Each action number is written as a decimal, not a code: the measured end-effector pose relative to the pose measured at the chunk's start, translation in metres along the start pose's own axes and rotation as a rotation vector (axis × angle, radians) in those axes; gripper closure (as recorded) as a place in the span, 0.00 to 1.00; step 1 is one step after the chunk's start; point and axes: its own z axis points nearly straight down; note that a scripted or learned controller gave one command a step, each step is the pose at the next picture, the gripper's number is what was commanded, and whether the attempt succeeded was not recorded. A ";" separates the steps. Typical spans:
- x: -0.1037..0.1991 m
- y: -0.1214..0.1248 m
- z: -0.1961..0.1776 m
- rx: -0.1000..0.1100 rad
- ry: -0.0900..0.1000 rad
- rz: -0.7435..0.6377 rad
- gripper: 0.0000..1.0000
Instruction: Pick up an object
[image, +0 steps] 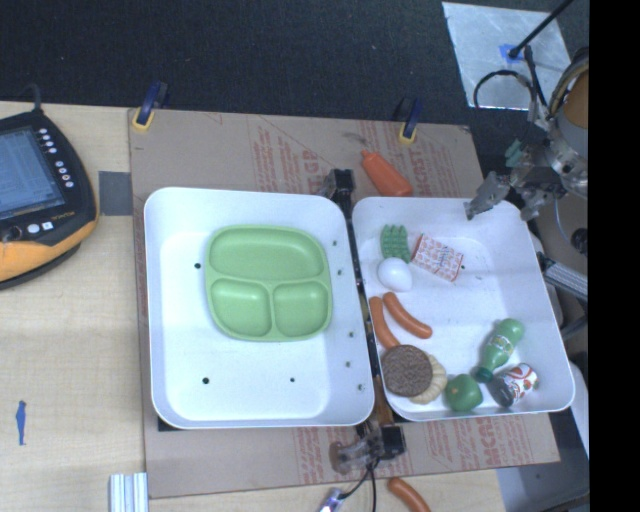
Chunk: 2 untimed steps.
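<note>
The gripper (497, 197) hangs over the far right corner of the right bin (520, 300), just above its rim, and nothing sits between its fingers; whether they stand apart or together cannot be told from this slant. The arm reaches in from the right edge.

All the candidates for picking lie in the right bin. A green ridged piece (394, 241) sits near the bin's far left corner, with a white egg (394, 273) just in front of it and a red-and-white packet (438, 258) beside them. Two sausages (397, 317) lie along the left wall. In the near part rest a brown cookie (408, 369) (overlapping a paler biscuit), a green round fruit (462, 392), a green bottle (499, 346) and a small can (517, 383).

The left bin (180, 300) holds a green divided plate (269, 282). An orange carrot (385, 174) lies outside the bins on the cardboard, and a teach pendant (38, 195) rests on the bench at far left
</note>
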 end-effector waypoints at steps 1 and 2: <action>0.021 0.016 0.107 0.004 0.000 -0.002 0.00; -0.031 0.017 0.061 -0.002 0.000 0.002 0.00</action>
